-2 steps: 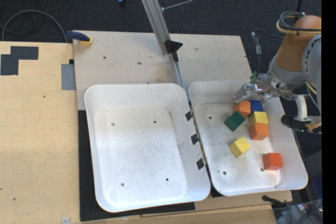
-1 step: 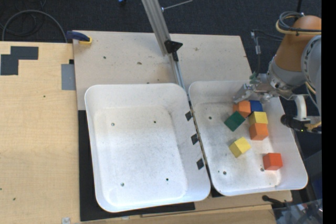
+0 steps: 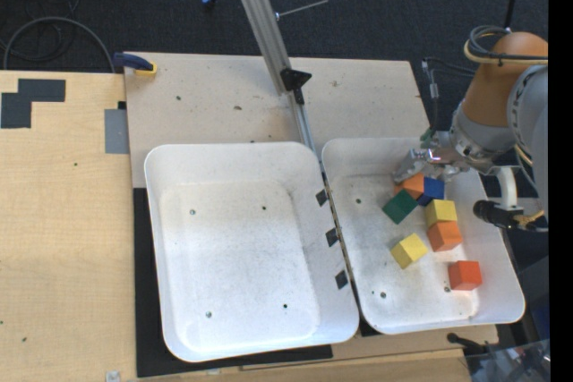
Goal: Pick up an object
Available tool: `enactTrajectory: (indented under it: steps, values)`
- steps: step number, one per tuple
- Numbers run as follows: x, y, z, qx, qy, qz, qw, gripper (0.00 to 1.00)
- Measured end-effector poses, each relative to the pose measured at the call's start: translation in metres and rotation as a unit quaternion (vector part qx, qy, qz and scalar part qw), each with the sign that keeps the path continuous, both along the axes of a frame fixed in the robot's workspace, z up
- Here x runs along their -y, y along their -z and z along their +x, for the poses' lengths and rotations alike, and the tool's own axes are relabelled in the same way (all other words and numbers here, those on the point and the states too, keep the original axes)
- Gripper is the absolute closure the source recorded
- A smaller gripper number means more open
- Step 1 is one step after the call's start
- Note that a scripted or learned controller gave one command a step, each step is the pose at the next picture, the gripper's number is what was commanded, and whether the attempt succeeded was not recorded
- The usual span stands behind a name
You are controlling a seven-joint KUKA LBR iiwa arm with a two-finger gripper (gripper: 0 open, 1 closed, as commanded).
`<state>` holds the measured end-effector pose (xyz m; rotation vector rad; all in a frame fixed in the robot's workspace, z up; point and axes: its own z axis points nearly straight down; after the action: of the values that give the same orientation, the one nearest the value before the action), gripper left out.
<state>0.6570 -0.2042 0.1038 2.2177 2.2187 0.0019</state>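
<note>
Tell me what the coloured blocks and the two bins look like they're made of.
The blocks, such as the yellow block and the red block, look like painted wood or hard plastic: flat matte faces, crisp edges. I can't tell which. The right bin and left bin look like moulded white plastic: smooth, rounded rims and corners, slightly scuffed.

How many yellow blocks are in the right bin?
2: one yellow block beside the blue block, another nearer the bin's middle. The gripper may hide more.
</note>
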Motion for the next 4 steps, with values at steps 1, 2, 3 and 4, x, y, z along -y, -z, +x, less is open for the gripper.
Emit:
enactTrajectory:
  steps: [1,2,3,4]
  values:
    - [-0.012,-0.003,-0.08,-0.005,0.001,0.0022,1.0,0.0]
    - [-0.026,-0.008,-0.169,0.001,0.0,0.0005,1.0,0.0]
    - [-0.036,0.012,-0.11,-0.002,-0.001,0.0011,1.0,0.0]
    - [-0.035,0.002,-0.112,-0.002,0.004,0.0019,1.0,1.0]
